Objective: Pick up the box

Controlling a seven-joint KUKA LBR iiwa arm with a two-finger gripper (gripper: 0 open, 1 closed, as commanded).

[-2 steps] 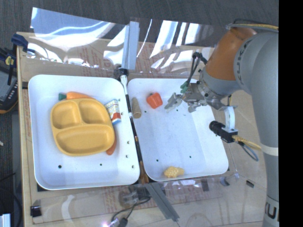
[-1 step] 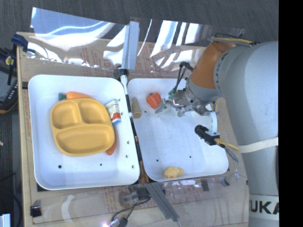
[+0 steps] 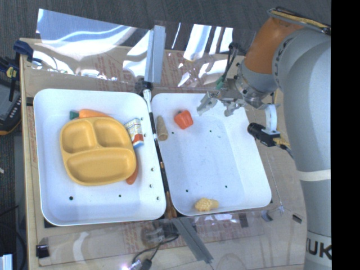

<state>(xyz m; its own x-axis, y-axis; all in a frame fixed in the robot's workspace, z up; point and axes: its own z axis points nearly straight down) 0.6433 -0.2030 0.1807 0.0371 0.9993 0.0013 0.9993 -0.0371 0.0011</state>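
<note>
The claw [image 3: 218,103] hangs over the far edge of the right bin [image 3: 247,167], its two grey fingers [image 3: 206,104] splayed apart with nothing between them. It is open and empty. Just beside it, toward the middle of the bench, an orange-red toy pepper [image 3: 183,118] lies on the bin floor, and past that a small brown cork-like cylinder [image 3: 162,127] rests against the bin's left wall. A yellow lumpy piece, maybe toy corn [image 3: 206,205], sits well apart at the near edge of the same bin.

The box [image 3: 134,133] is over in the left bin [image 3: 50,201]: a small carton with red, white and blue print, tilted and wedged just beside the right rim of a yellow divided plate [image 3: 97,152]. A carrot-like orange piece [image 3: 90,113] pokes out from behind the plate.

As I judge it, the task is barely begun. The claw is in the wrong bin, well apart from the box, so the reach across, the descent, the grasp and the lift are all left to do. The plate touching the box may crowd one finger.

For writing, the box's print is too small to read. White letters "KU" [image 3: 318,248] show on the arm's base at the lower right, cut off by the frame.
</note>
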